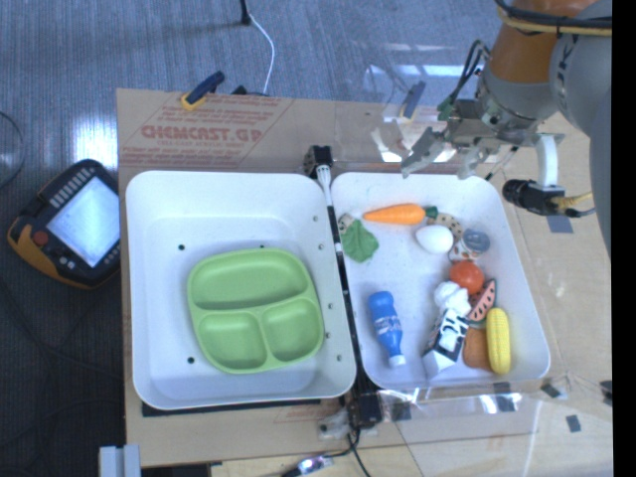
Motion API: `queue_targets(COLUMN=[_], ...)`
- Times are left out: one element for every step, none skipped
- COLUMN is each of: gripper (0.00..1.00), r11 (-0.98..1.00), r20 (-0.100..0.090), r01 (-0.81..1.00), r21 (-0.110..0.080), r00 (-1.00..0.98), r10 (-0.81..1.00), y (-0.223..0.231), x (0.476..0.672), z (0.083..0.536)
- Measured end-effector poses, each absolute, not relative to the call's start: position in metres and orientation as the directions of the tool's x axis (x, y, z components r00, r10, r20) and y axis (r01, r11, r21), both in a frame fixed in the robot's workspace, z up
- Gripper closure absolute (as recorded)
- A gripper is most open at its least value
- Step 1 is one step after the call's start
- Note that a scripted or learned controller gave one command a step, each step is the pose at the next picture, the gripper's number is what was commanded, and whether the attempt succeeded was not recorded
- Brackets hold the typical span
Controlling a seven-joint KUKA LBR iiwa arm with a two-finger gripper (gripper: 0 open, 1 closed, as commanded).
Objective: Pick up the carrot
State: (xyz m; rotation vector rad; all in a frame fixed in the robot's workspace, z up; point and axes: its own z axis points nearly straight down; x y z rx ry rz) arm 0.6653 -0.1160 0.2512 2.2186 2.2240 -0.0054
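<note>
With my gripper (444, 162) spread wide above the bin's far rim, I should drop squarely across the carrot (395, 215).

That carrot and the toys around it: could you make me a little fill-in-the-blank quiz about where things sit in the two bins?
1. The carrot lies in the ____ bin of the camera view.
2. The green divided plate has ____ compartments.
3. The egg next to the carrot's leafy end is ____ in colour.
4. The bottle in the same bin as the carrot is ____ with a white cap.

Missing words: right; three; white; blue
</note>
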Motion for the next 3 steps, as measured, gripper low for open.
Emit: queue_targets(gripper=[0.0, 1.0, 1.0], r11=[0.067, 0.071, -0.002], r20=[-0.005, -0.003, 0.003], r01=[0.998, 0.997, 1.0], r21=[0.009, -0.023, 0.006], r00=[-0.067, -0.071, 0.002], r10=[0.998, 0.997, 1.0], y=[-0.127, -0.127, -0.005], x=[0.669, 0.662, 0.616], z=[0.102, 0.104, 0.188])
